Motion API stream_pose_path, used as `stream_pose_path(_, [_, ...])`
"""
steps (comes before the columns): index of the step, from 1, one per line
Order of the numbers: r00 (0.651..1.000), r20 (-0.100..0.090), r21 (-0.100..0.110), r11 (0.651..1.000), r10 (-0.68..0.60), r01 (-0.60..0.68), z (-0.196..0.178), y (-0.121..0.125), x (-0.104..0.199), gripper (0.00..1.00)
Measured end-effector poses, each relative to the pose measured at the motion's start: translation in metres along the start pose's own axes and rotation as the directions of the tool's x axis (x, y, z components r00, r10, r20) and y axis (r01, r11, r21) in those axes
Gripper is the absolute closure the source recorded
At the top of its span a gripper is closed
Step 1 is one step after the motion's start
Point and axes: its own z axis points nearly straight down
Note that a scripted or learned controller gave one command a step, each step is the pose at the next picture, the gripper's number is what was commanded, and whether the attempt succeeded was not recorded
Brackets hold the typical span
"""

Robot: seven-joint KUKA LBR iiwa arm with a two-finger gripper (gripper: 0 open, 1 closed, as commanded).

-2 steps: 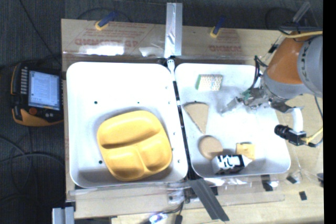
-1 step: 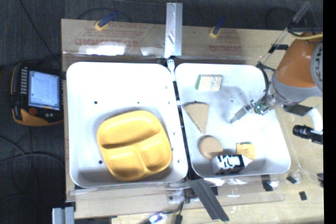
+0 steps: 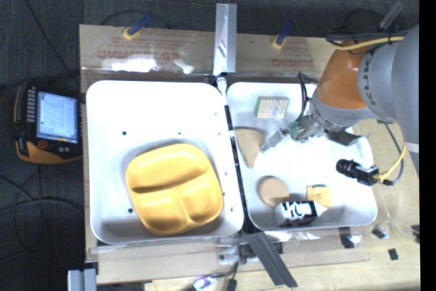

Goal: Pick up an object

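Colour and pattern inventory, bench with two bins

Left bin (image 3: 109, 105) and right bin (image 3: 354, 208): plain white. Compartment tray (image 3: 174, 186): uniform yellow. Arm (image 3: 398, 82): grey, with an orange band (image 3: 338, 84). Sponge-like pad (image 3: 272, 107): pale green with a fine dotted grid. Round disc (image 3: 271, 189) and wedge-shaped piece (image 3: 248, 142): tan. Small block (image 3: 319, 195): yellow. Small object (image 3: 298, 210) beside it: black with white markings. Handheld pendant (image 3: 48, 120): black and orange casing, light blue screen. Backboard (image 3: 170, 51): brown cardboard with faded red print, carrying two clamps (image 3: 136, 26) in blue and yellow. Floor (image 3: 54, 10): dark grey, finely textured.
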Motion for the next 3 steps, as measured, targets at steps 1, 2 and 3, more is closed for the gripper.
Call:
stream_pose_path(1, [0.988,-0.005,0.008,0.988,-0.156,0.156,-0.041,0.07,0.009,0.0])
stream_pose_path(2, [0.993,-0.002,0.006,0.993,-0.119,0.119,0.003,0.068,-0.048,0.0])
stream_pose_path(3, [0.99,-0.004,0.009,0.99,-0.139,0.139,-0.044,0.014,-0.031,0.0])
